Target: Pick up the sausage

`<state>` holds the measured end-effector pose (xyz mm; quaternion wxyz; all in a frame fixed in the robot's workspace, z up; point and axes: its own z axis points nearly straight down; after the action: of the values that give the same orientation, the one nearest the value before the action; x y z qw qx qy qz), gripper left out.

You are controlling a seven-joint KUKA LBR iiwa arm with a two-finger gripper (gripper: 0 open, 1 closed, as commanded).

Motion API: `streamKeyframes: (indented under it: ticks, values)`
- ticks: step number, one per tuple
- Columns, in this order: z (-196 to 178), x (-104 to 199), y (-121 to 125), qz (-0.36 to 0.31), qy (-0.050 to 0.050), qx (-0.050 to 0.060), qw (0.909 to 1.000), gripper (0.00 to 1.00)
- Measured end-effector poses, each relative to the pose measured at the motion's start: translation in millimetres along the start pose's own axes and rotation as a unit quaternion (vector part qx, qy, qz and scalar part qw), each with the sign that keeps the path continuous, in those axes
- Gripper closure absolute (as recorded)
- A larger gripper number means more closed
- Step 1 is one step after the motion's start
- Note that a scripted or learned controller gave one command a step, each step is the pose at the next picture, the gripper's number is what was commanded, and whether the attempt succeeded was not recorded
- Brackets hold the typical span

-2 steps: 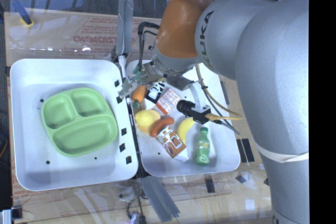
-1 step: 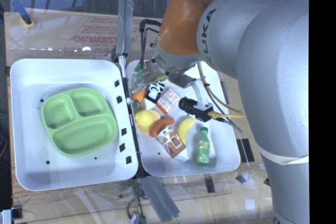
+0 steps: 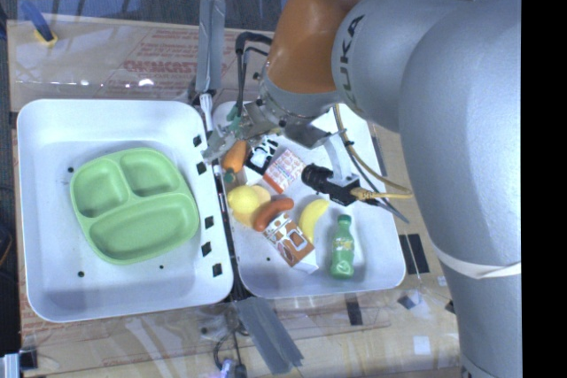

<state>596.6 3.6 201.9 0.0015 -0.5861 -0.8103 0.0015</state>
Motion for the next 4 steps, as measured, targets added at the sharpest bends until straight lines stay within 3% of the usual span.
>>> streamKeyframes:
  ticks: [1,2,3,4]
  values:
    - [-90,48,21,0.007,0.000,-0.001,1.0000,0.00]
    - [-107,14,42,0.058,-0.001,-0.002,0.9983,0.00]
    - [43,77,87,-0.026,0.000,0.000,0.9997,0.00]
    - [109,147,112,-0.127,0.000,-0.004,0.9920,0.00]
